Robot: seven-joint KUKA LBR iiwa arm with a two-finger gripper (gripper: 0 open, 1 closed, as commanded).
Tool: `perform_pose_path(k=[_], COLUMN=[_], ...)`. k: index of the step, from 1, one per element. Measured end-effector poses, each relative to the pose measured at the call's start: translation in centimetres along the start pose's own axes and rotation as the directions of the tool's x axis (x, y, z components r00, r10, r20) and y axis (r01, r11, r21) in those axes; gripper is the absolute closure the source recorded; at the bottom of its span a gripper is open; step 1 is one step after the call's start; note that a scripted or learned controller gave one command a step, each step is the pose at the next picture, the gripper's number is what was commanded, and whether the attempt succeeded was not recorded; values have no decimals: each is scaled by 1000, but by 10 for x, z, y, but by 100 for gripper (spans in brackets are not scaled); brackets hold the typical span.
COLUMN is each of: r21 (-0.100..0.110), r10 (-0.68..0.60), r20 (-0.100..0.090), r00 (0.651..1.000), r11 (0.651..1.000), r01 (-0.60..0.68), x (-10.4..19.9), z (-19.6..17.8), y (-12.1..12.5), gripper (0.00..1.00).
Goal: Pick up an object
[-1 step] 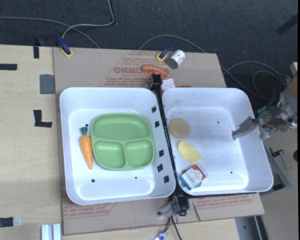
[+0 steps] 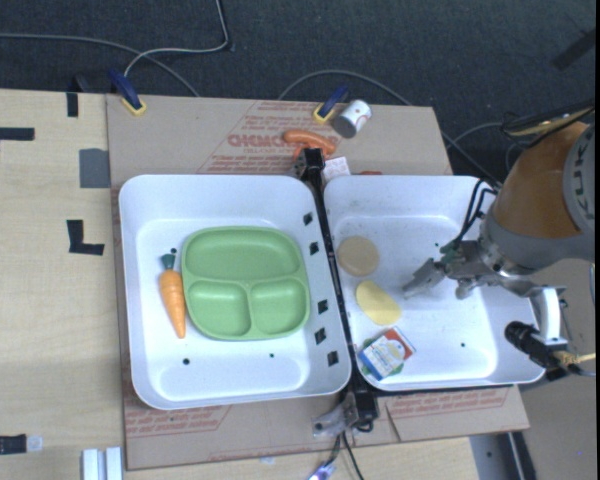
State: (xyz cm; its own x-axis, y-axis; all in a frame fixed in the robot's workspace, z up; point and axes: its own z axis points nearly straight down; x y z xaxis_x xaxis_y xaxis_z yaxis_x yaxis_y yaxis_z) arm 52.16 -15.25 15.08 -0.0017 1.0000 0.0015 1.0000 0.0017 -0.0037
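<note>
In the right bin lie a tan round disc, a yellow oval piece and a small colourful packet near the front wall. My gripper hangs low over the right bin's middle, just right of the yellow piece and apart from it. One grey finger points left toward the yellow piece. Nothing shows between the fingers. In the left bin sit a green divided plate and a carrot beside its left edge.
The grey arm with its orange band covers the right bin's right side. A black divider clamp runs between the bins. Clips and cables lie on the cardboard behind the bins.
</note>
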Motion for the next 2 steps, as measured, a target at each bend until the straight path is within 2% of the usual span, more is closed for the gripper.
perform_pose_path(k=[1, 2], r21=[-5, -8], r10=[0, 0], r20=[1, 3], r00=[1000, 1000], r11=[1000, 1000], r01=[0, 0], x=[54, 54], z=[65, 64], y=[19, 98], gripper=[0, 0])
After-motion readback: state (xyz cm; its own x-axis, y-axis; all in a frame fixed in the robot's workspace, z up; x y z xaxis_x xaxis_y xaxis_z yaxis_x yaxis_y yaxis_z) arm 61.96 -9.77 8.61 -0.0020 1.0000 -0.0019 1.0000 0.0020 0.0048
